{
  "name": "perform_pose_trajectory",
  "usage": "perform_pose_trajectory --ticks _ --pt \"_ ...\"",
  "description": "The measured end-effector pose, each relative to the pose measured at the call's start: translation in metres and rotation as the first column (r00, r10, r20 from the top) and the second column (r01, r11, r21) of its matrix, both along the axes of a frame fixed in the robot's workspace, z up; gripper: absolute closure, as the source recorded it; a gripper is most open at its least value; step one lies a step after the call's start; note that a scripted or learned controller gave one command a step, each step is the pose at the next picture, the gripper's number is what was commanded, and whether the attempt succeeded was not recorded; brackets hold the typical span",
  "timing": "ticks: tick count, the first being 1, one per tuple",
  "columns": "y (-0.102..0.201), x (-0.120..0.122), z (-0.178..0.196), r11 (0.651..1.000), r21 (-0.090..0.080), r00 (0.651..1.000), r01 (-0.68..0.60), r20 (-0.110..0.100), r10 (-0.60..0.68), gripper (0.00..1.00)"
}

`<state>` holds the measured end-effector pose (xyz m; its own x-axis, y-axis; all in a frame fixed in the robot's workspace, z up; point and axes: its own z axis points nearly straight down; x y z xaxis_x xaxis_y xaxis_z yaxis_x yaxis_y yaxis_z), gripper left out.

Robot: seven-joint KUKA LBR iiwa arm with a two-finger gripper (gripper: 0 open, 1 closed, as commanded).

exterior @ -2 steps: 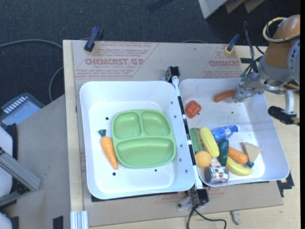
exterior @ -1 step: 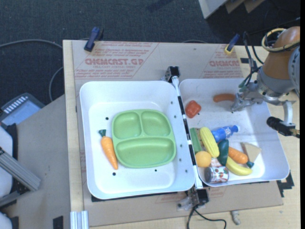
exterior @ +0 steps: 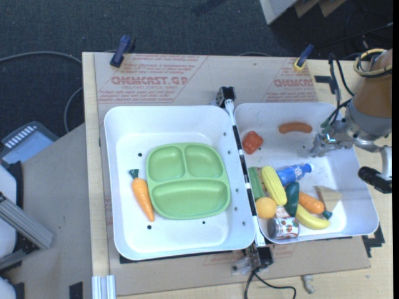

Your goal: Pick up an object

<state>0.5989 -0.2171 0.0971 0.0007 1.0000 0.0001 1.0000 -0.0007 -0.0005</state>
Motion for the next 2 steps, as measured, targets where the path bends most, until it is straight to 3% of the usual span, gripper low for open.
perform_pose_trajectory --ticks 1,2 --pt "0.057 -0.003 0.122 1.000 -0.001 1.000 -0.002 0.004 0.002 1.00" --pt "0.052 -0.042 0.011 1.000 -0.001 1.000 0.000 0.002 0.000 1.00"
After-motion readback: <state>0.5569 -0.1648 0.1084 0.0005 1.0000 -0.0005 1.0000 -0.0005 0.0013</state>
